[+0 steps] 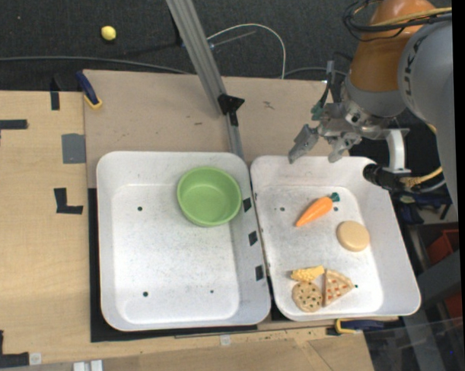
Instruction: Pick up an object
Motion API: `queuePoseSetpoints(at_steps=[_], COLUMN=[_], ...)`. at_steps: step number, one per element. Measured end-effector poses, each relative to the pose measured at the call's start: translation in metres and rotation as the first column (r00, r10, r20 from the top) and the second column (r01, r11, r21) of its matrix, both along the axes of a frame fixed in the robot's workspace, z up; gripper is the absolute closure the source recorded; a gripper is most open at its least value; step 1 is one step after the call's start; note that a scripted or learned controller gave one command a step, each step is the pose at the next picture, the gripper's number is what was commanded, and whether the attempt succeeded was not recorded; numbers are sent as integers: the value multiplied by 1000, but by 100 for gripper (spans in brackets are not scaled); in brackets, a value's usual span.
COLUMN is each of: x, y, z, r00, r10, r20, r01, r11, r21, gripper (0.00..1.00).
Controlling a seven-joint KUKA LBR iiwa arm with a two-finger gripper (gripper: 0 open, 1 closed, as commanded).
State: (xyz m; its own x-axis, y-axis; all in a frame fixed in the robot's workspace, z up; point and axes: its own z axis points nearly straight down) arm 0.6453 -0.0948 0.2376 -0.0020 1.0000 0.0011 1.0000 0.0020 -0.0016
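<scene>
White right bin [386,213]: cookie, pizza slice, corn at near edge, beige disc [353,236] and carrot [315,210] mid-bin; green bowl [209,195] in left bin. Gripper [318,146] hangs over far rim, fingers apart, nothing betw. them — approach step; next: move in over carrot, descend, close.

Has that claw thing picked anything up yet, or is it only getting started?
Only getting started, it seems. Nothing looks done: the carrot, round biscuit and small snacks all lie in the right bin, the green bowl in the left. In hand: the claw hangs open above the right bin's far edge, holding nothing. Left: lowering, gripping and lifting one item.
</scene>
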Motion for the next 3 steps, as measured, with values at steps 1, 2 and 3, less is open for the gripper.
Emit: queuePoseSetpoints(at_steps=[1, 2, 3], x=[0, -9, -10], y=[0, 0, 5], z=[0, -47, -107], r00=[1000, 1000, 1000], r10=[0, 0, 0], r20=[0, -5, -1], r01=[0, 0, 0], r11=[1000, 1000, 1000], r21=[0, -2, -2], gripper=[0, 0, 0])
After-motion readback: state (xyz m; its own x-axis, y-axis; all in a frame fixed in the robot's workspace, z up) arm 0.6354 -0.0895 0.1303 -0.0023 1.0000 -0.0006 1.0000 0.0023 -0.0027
